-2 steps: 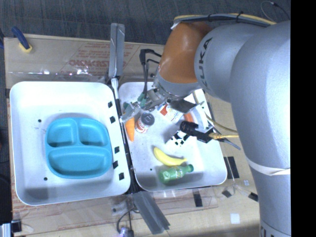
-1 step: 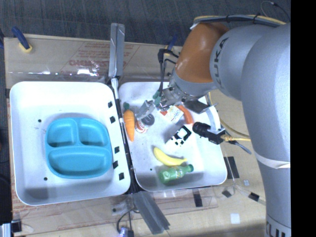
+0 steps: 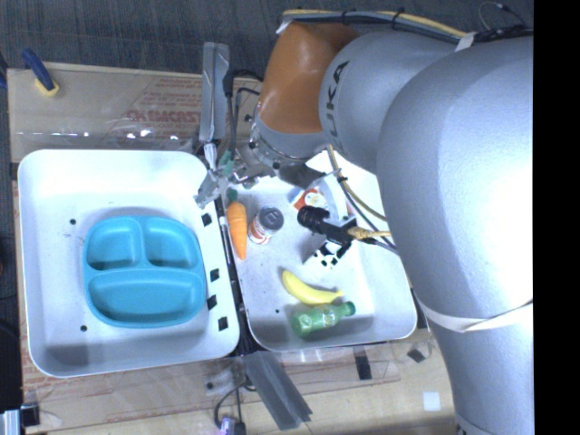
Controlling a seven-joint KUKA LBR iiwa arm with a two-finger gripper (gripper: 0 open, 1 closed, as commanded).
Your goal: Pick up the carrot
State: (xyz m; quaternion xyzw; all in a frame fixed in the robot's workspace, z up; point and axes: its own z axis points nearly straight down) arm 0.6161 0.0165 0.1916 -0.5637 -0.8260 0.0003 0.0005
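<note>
Carrot point(image 3: 237, 228) lies mid-frame at right bin's point(image 3: 391, 308) left wall; jaws point(image 3: 220, 176) just above it, open-or-closed state can't tell.

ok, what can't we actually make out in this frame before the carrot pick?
- Gripper: in the camera view, small and cluttered above the carrot; finger state unreadable.
- Right bin: its back and right side are hidden by the arm.
- Small can beside the carrot: label too small to read.
- Item by the black part: partly covered by the arm, unidentifiable.
</note>
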